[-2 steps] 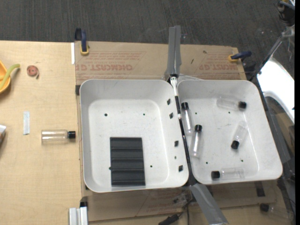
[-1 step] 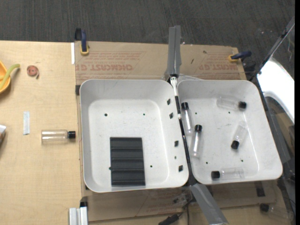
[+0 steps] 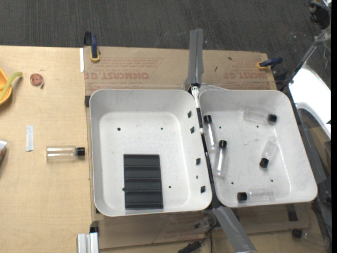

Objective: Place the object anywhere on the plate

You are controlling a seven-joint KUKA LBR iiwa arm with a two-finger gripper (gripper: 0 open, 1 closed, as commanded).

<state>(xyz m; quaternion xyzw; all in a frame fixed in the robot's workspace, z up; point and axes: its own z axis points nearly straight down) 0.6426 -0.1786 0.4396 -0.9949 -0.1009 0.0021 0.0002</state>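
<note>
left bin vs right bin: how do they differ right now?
Contents: the left bin holds one dark ribbed plate; the right bin holds five clear vials with black caps, e.g. one near its left wall.
Layout: the plate lies flat toward the left bin's front; the vials in the right bin are scattered at different angles.
Shared: both are shallow, white, and sit side by side on the cardboard.
</note>
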